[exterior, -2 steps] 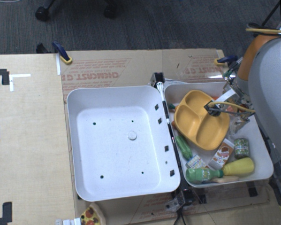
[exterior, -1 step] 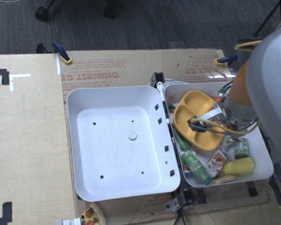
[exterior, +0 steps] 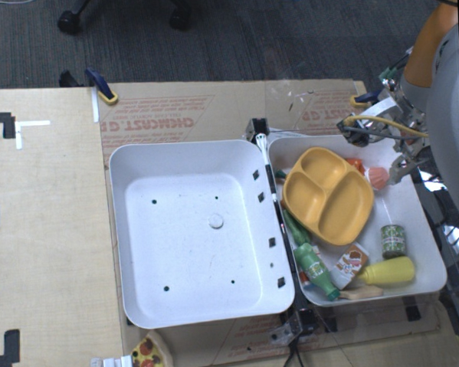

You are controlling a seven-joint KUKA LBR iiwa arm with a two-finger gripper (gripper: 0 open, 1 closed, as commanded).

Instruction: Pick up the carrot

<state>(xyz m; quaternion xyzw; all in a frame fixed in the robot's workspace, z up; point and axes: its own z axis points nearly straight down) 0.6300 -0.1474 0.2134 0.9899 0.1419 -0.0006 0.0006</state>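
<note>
while the gripper (exterior: 404, 164) hovers, the carrot (exterior: 377, 177) lies just beside it

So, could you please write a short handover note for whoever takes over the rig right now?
Gripper: above the right bin's far right part; I cannot tell its state or whether it holds anything.
Carrot: in the right bin, beside the yellow divided plate's far right edge, close to the gripper.
Done: arm is near the carrot.
Left: grasp it and lift it out.
</note>
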